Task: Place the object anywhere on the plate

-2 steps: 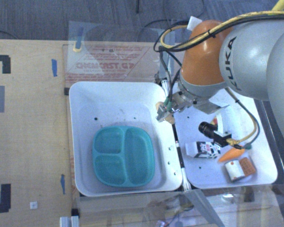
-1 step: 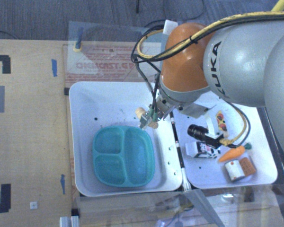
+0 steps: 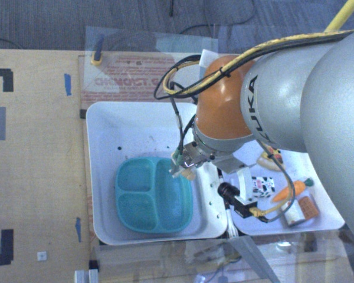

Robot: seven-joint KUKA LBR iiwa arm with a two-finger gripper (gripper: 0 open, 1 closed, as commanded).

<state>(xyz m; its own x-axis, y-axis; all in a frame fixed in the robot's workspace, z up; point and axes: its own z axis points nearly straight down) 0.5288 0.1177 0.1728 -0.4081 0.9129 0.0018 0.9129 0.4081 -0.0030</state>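
The plate (image 3: 155, 194), a teal dish split into three compartments, lay in the left bin (image 3: 106, 134), toward that bin's near edge, and nothing could be seen resting in any of its compartments. Just above the plate's far right corner hung the gripper (image 3: 183, 165), at the end of the grey arm (image 3: 295, 99) with its orange band, which covered much of the ground to the plate's right. Whether the gripper carried anything, or how wide it stood, could not be told: its tip was small and partly hidden under the wrist.

Further right of the plate, in the right bin (image 3: 333, 220), lay several small things: a toy carrot (image 3: 289, 190), a black-and-white patterned piece (image 3: 261, 186) and an orange block (image 3: 307, 206). Which of them was the object to be moved could not be told.

As a judgement, the task looked unfinished: the plate was bare, and the placing itself was left to do, with the gripper already stationed at the plate's edge.
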